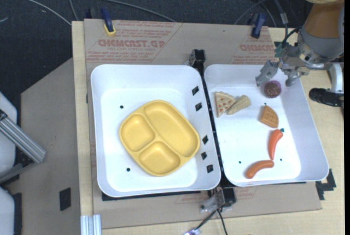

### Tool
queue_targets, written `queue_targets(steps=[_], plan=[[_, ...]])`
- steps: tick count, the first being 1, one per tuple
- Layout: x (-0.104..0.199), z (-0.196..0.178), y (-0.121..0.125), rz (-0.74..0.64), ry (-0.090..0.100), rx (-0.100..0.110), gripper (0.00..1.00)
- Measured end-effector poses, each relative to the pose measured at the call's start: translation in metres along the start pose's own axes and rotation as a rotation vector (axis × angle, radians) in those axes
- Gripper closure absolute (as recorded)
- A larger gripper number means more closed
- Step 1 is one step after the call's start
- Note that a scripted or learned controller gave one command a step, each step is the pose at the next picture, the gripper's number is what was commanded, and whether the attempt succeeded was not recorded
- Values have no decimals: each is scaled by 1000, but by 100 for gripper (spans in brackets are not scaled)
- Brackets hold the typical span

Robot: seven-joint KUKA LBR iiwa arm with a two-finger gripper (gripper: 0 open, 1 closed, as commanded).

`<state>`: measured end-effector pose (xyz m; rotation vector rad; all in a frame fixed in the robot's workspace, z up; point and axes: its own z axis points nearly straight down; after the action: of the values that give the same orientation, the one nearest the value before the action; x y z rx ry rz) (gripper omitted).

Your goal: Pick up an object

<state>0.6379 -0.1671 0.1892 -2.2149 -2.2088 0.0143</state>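
Nearest the lens, a sausage (258, 169) lies at the front of the right bin (306, 168), with a chili pepper (274, 142) and a small waffle (268, 117) behind it. My gripper (278, 76) hangs at the bin's far side, fingers spread and straddling a dark round berry-like piece (272, 88) just below them. I judge I am approaching the grasp: next I must drop lower and close squarely around it.

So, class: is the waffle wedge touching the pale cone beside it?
Touching. The camera view shows the waffle wedge and the pale cone overlapping at their edges, with no white bin floor between them.
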Motion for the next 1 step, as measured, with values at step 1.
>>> queue_targets(steps=[1], plan=[[0, -10, 3, -3, -3, -16, 0]])
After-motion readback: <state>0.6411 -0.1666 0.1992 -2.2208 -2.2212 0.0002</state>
